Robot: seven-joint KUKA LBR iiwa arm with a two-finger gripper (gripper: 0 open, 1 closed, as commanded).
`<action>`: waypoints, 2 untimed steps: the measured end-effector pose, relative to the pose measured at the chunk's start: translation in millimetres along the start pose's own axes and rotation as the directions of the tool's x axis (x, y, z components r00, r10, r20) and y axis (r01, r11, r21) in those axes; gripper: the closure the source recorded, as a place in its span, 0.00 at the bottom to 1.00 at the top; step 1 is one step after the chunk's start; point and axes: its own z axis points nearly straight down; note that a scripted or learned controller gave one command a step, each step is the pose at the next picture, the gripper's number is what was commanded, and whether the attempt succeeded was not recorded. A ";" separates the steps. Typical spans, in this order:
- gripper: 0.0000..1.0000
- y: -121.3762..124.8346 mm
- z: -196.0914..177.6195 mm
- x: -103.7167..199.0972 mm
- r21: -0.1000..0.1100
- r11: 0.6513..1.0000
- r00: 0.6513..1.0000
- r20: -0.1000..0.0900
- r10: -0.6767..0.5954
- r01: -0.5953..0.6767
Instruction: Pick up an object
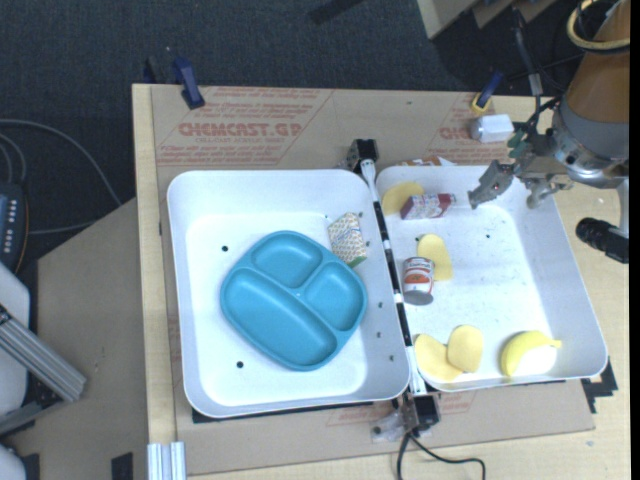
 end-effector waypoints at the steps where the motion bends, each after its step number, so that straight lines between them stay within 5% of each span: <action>1: 0.00 25.3 59.6 34.7 0.002 1.000 1.000 -0.001 -0.001 0.001; 2: 0.00 -0.3 144.3 40.1 0.001 1.000 1.000 0.000 0.001 -0.001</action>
